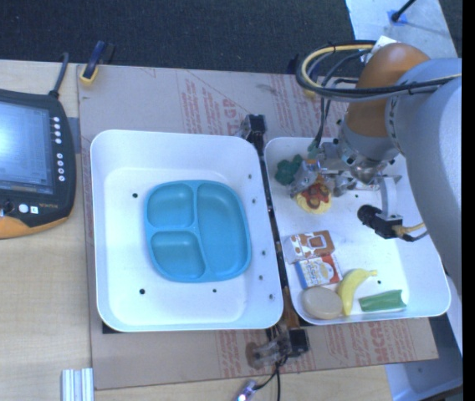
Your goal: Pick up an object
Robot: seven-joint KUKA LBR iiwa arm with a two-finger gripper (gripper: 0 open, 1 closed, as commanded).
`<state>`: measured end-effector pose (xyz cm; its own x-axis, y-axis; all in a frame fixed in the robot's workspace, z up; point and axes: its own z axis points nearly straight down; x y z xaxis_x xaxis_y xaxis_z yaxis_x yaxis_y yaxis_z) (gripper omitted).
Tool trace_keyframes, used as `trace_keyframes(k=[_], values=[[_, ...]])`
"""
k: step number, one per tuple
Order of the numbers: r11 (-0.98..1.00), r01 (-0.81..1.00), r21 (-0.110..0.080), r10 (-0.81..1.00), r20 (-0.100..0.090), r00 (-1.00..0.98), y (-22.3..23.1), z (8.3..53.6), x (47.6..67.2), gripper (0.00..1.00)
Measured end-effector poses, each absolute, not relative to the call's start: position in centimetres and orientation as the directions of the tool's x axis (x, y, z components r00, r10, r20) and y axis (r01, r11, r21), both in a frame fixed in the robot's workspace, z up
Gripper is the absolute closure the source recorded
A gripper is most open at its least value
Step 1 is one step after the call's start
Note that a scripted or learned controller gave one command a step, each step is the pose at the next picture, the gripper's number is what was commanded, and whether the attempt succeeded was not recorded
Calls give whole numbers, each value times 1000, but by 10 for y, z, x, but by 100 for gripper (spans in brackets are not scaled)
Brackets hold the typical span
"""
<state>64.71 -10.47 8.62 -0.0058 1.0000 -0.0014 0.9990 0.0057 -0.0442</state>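
My gripper (317, 184) is low in the back of the right bin (426, 266), right over a small red and yellow toy (314, 197). A dark green toy (288, 170) lies just to its left. Nearer the front of that bin lie two small cartons (314, 257), a round tan biscuit-like piece (321, 302), a yellow banana (353, 289) and a green block (381, 300). The wrist hides the fingertips.
The left bin (112, 224) holds a blue divided plate (196, 229). A teach pendant (16, 161) lies on the bench at far left. The grey arm with its orange band (388, 73) and cables covers the right bin's back right corner.
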Motion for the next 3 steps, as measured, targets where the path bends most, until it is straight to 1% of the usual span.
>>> trace_keyframes(k=[1, 2, 3], values=[[6, 1000, 0, 1000, 0, -6, -76, 194, 623, 0], [4, 1000, -5, 1000, -1, -4, -115, 91, 618, 0], [4, 1000, -25, 1000, -3, -4, -101, 91, 652, 0]])
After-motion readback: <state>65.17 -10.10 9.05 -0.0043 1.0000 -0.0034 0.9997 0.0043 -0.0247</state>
